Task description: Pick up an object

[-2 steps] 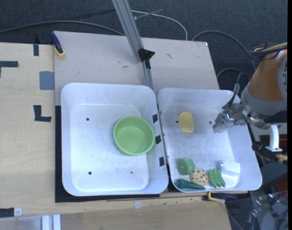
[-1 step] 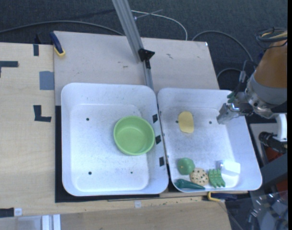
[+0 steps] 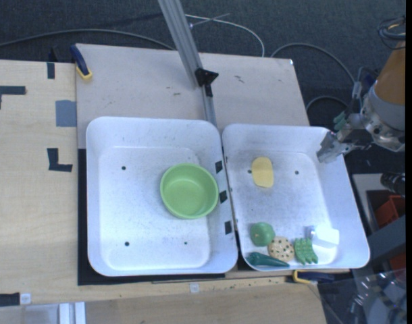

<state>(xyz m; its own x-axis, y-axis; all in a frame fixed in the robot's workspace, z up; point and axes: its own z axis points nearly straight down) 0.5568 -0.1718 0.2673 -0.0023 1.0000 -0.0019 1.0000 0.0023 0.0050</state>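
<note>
My gripper (image 3: 329, 149) hangs over the upper right rim of the right bin (image 3: 341, 174), with nothing seen between its fingers. In that bin a yellow oval object (image 3: 263, 171) lies near the upper middle, well to the gripper's left. Along the bin's near edge lie a green ball (image 3: 262, 233), a speckled tan cookie-like ball (image 3: 281, 249), a dark teal stick (image 3: 267, 260), a green ridged toy (image 3: 304, 250) and a small white block (image 3: 325, 235). A green bowl (image 3: 188, 191) sits in the left bin (image 3: 111, 181).
A slanted metal pole (image 3: 182, 32) with a black clamp (image 3: 206, 77) rises behind the bins. Cables trail on the dark floor at the back. A blue and yellow clamp (image 3: 81, 62) sits on the bench's far left corner.
</note>
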